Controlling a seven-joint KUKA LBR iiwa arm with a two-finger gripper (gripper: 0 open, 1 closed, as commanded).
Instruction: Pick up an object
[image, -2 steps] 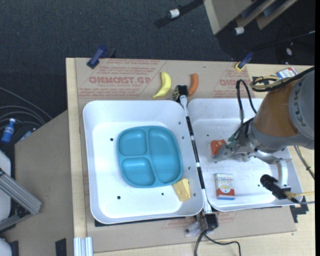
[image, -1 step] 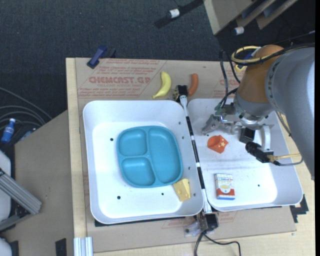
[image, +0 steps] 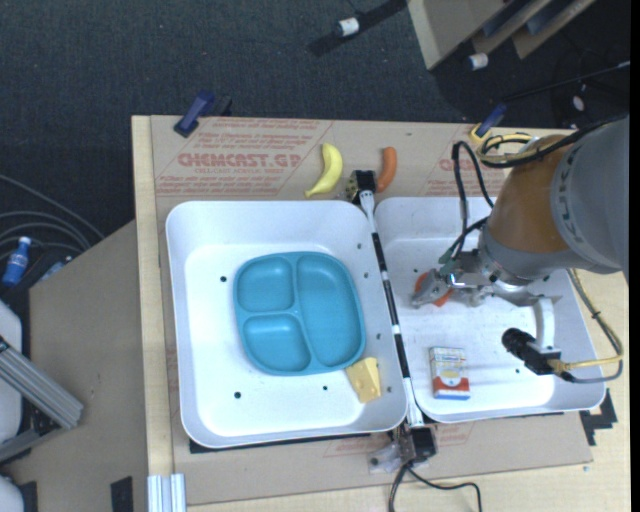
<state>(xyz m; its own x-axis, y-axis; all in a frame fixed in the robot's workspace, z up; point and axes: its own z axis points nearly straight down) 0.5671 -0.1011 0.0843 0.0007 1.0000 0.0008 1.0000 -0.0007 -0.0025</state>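
Overhead, one slanted view of the bench (image: 250, 160) and its two white bins. Left bin (image: 200, 400): a blue divided plate (image: 298, 312) lies near the middle; a yellow wedge-shaped piece (image: 365, 379) sits at the plate's near-right corner, close to the bin's right wall. Right bin (image: 510, 400): a small box with red and blue print (image: 449, 372) lies flat toward the near side, apart from the gripper. The grey arm (image: 590, 195) with its orange band (image: 530, 205) reaches in from the right, and the gripper (image: 432, 289) is low over the right bin's left part, near the divider. Cannot tell how far it is open, nor whether it grips anything. On the cardboard beyond the bins, a banana (image: 326, 171) and an orange, carrot-like piece (image: 386, 168) lie side by side
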